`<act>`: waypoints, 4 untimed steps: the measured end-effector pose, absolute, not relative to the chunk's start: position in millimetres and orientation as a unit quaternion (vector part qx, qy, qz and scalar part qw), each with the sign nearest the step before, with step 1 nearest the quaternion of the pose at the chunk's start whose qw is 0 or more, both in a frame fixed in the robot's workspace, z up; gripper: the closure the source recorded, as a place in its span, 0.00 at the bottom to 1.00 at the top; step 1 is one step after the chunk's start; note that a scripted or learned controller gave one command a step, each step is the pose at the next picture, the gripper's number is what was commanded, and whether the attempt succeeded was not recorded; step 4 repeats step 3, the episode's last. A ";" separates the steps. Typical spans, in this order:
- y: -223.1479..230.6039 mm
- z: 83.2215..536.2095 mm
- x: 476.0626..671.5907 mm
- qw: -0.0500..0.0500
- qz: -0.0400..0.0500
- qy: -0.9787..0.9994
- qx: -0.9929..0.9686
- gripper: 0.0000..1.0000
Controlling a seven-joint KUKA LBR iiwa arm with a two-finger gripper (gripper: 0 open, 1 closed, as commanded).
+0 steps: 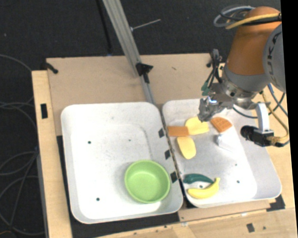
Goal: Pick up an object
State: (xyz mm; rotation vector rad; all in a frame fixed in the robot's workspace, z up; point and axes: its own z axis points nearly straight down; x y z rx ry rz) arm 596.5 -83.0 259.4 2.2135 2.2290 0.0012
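Note:
My gripper (pixel 208 110) hangs over the back of the right bin (pixel 250 185), just above a pale yellow piece (pixel 197 126). An orange block (pixel 177 131) lies to that piece's left and a yellow oval (pixel 186 147) sits below it. An orange-brown slice (pixel 221 123) rests to the right of the gripper, with a small white piece (pixel 222 139) beneath it. A banana (pixel 204 189) and a dark green item (pixel 195 178) lie at the bin's front. A green bowl (pixel 147 180) stands in the left bin (pixel 90 145).
A slanted metal pole (pixel 128 46) rises behind the bins, its foot near the divider between them. A black fitting with cables (pixel 257 135) sits at the right bin's right rim. The arm's orange and grey body (pixel 248 48) looms over the back right corner.

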 end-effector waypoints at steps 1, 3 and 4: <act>-30.1 264.6 591.8 -0.001 0.001 0.710 0.704 1.00; 64.1 238.5 560.1 0.000 0.000 0.708 0.706 1.00; 64.1 238.5 560.1 0.000 0.000 0.708 0.706 1.00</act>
